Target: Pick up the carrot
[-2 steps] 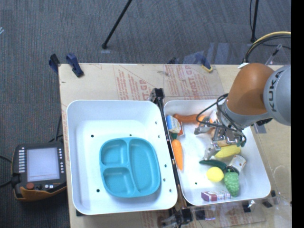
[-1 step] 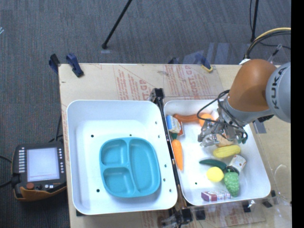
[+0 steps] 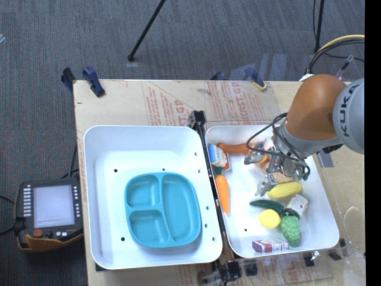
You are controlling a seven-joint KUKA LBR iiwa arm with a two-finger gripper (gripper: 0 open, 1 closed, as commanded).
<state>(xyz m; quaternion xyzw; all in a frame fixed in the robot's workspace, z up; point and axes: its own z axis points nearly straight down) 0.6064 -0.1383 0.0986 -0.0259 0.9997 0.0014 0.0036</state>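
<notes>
The carrot is a short orange cone lying along the left wall of the right bin, its tip pointing toward the front. My gripper hangs under the orange wrist band, over the middle of the right bin. It is to the right of the carrot and apart from it, just beside a yellow corn cob. Nothing shows between its jaws.
The right bin also holds a long orange item at the back, a blue-and-white packet, a dark green vegetable, a lemon, a green bunch, a small can and a small box. A teal divided plate lies in the left bin.
</notes>
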